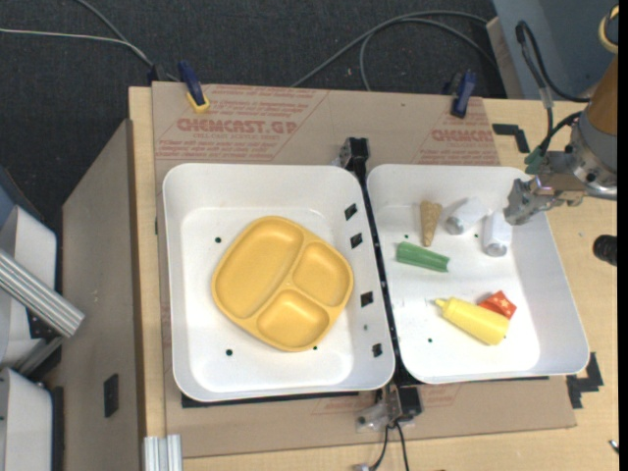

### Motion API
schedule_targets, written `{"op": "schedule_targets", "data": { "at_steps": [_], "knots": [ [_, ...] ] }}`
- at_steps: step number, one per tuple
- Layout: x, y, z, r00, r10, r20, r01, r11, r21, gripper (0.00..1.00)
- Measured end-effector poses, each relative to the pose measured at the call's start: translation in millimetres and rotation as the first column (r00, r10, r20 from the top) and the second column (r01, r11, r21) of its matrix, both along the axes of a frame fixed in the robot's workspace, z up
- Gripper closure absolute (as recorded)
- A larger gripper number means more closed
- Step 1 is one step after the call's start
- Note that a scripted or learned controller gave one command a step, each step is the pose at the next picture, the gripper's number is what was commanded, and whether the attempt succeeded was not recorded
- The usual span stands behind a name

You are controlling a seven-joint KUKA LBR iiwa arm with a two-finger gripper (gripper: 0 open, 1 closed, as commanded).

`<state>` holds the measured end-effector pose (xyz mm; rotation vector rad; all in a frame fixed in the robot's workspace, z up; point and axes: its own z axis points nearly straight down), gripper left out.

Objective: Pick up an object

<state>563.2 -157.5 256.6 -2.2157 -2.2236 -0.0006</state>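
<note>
Pincer (518, 207) position, camera view: it hangs over the far right part of the right bin (549, 356), at the end of the arm that enters from the right. Whether it is open or closed cannot be told at this angle and size. No object is seen in its grip.

Task status, as a judgement: the pick is not yet done. All objects lie on the bin floor. What remains is the descent onto one object, the closing, and the lift.

Nearest candidate: a small white cylinder (494, 235), just left of and slightly nearer than the pincer. It lies on its side; its long axis appears to run near to far, with a slight lean. Which end is which cannot be told.

Other objects in the right bin:
- A grey-white piece (456, 220) lies left of the cylinder; shape unclear.
- A tan cone (431, 222) lies with its long axis near to far, narrow tip toward the near side.
- A green block (422, 257) lies with its long axis left to right, slightly tilted.
- A yellow bottle (473, 320) lies diagonally, nozzle pointing left and far, body toward the near right.
- A red piece (499, 304) lies touching or just beside the bottle's right end.

Left bin (186, 351): a yellow divided plate (283, 282) rests at its centre, well apart from the pincer. Both bins sit side by side on the bench (147, 263).
</note>
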Motion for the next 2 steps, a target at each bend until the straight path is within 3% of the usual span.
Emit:
{"op": "schedule_targets", "data": {
  "at_steps": [2],
  "knots": [
    [-3.7,100.9,-10.8,1.0,0.0,-0.001,0.0,1.0,0.0,1.0]
  ]
}}
